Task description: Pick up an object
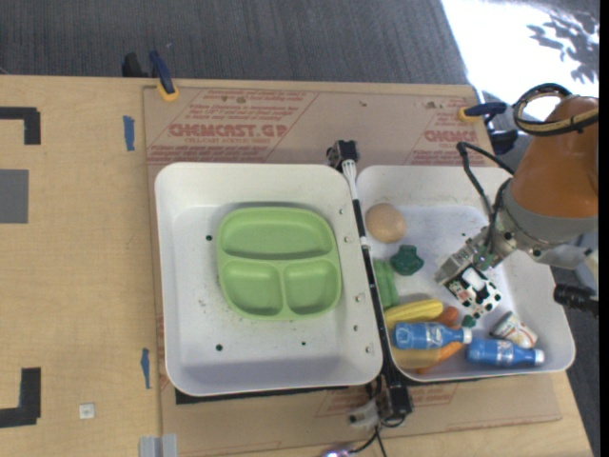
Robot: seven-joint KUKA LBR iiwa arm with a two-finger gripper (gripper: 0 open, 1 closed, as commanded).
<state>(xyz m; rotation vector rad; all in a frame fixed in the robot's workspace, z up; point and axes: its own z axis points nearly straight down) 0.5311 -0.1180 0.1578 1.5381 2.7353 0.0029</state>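
The wooden bench [76,284] is the biggest thing here, and a brown cardboard sheet [285,122] lies on it under both bins. The left bin [181,255] sits well to the left of the gripper and holds a green divided plate [279,260], which lies flat in its middle. The right bin [433,193] is the one where the arm [561,174] reaches in from the right, with its orange band above the wrist. The gripper [473,276] hangs low over the floor of this bin, near its centre, and I cannot tell from here how it stands or if it grasps anything. Down and to the left of it lies a blue bottle [426,335], touching a yellow banana-like toy [412,311] above it and an orange piece [425,355] below it. A second blue bottle [502,353] lies below the gripper, near the front wall. A beige round object [385,223] rests up and to the left, and a small dark green piece [407,260] lies just left of the gripper.
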